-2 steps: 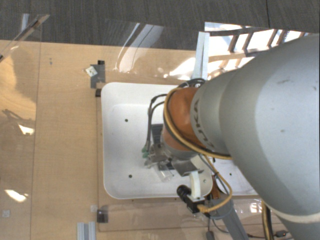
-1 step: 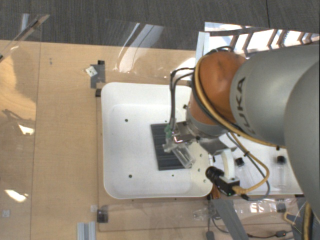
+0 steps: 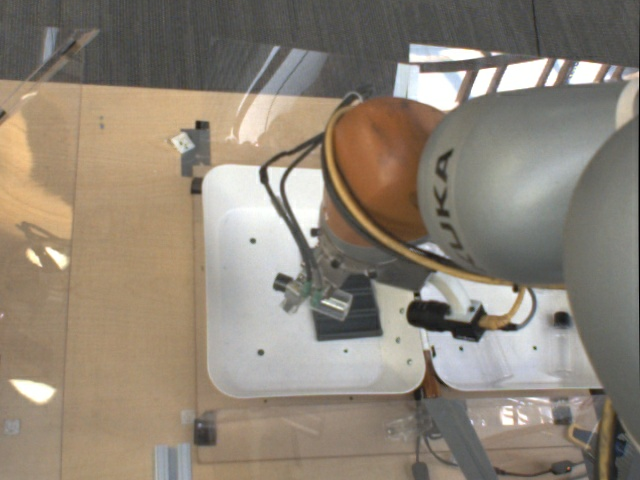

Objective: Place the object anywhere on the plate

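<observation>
**Wooden bench, two white bins: gripper low over the left one**

Pale wood bench point(image 3: 110, 298) fills the left of the camera view. At its near edge, toward 7 o'clock from the left bin, stands a small clear bracket point(image 3: 204, 429).

Next comes the left bin point(image 3: 240, 348), a shallow white tray with rounded corners and a few dark dots on its floor. The right bin point(image 3: 500, 368) sits just beside it at 3 o'clock, and the arm covers most of it.

The gripper point(image 3: 312, 294) hangs low over the middle of the left bin, a small metal cluster with a green glint. Whether it is spread or closed cannot be told from above.

A dark grey block point(image 3: 352, 314) lies on the bin floor at 4 o'clock from the gripper, touching or just beside it and not visibly gripped. Whether this is the object or part of the tool cannot be told.

A black plug point(image 3: 436, 315) with a yellow cable juts out at 3 o'clock from the block.

Above these rises the arm point(image 3: 520, 178), grey with an orange band point(image 3: 380, 168). Black cables point(image 3: 280, 193) loop from it toward 11 o'clock.

Farther off, a small black bracket point(image 3: 198, 153) sits at the bin's far left corner, and dark carpet point(image 3: 300, 18) lies beyond the bench.
</observation>
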Controlling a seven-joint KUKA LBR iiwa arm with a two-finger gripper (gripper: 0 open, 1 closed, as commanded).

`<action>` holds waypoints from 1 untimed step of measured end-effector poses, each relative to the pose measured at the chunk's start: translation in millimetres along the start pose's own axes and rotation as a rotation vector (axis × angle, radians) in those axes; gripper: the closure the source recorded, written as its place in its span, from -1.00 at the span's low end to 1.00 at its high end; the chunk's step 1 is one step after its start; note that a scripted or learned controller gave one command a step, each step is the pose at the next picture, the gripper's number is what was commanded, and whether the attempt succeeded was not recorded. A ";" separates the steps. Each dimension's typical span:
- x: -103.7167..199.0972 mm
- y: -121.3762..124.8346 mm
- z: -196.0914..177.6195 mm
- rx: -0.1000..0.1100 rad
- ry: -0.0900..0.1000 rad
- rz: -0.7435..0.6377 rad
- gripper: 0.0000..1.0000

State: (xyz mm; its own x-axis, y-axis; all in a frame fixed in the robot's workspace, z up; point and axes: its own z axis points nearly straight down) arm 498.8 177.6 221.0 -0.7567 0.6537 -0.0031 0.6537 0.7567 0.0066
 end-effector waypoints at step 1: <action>-48.0 35.9 -39.4 0.002 -0.001 0.562 1.00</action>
State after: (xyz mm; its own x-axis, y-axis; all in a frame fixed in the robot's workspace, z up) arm 558.3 173.2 260.8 -0.2917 0.9565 -0.0003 0.9565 0.2916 0.0059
